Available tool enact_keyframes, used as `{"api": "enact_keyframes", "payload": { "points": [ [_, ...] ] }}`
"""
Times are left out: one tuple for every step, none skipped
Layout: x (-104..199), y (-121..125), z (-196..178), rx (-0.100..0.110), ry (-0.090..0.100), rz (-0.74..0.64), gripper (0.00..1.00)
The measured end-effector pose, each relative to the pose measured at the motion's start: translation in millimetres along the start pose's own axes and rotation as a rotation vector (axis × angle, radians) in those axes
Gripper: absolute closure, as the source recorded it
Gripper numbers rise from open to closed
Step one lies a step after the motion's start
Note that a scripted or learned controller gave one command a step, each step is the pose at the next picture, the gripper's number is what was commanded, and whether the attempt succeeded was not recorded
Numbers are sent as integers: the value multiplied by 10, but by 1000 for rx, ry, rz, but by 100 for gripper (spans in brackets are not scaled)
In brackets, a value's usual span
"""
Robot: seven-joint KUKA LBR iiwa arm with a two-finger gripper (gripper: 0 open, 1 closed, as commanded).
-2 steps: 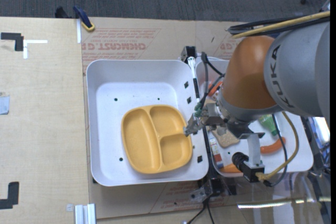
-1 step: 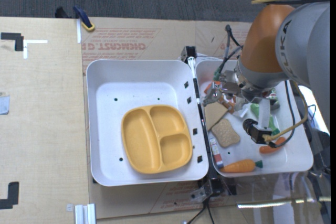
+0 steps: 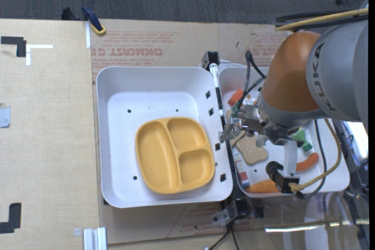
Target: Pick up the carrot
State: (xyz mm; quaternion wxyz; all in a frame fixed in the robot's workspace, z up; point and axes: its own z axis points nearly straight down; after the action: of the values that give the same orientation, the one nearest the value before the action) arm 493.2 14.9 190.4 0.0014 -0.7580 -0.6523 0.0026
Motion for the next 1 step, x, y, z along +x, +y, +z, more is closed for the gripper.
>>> {"api": "enact_keyframes", "payload": {
  "points": [
    [135, -167, -3, -1, 1, -98, 0]
  ]
}}
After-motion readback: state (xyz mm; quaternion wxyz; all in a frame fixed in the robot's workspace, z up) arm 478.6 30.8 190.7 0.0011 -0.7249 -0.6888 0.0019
